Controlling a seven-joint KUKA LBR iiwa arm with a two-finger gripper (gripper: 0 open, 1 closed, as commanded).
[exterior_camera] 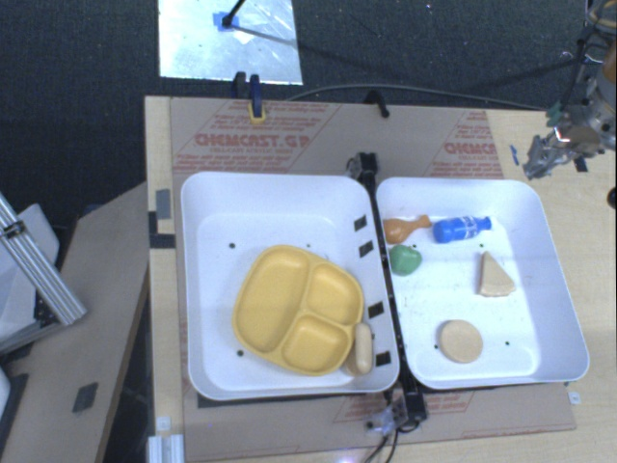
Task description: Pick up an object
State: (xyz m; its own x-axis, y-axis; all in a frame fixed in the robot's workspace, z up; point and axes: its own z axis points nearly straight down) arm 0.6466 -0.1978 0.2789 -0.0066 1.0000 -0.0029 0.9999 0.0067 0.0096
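- Small blue plastic bottle point(461, 229) and the other pieces lie untouched in the right white bin point(550, 249), near its far edge.
- Gripper point(549, 149) hovers beyond the bin's far right corner; whether it is apart or closed, I cannot tell.
- Judged: picking not begun.

In the right bin point(540, 258) I see a blue bottle point(461, 228) lying on its side near the back, an orange drumstick point(406, 227) just left of it, a green lump point(406, 259) below that, a tan wedge point(496, 276) and a round cracker point(460, 340). The left bin point(207, 258) holds a yellow divided plate point(300, 309) with a pale roll point(362, 347) touching its edge.
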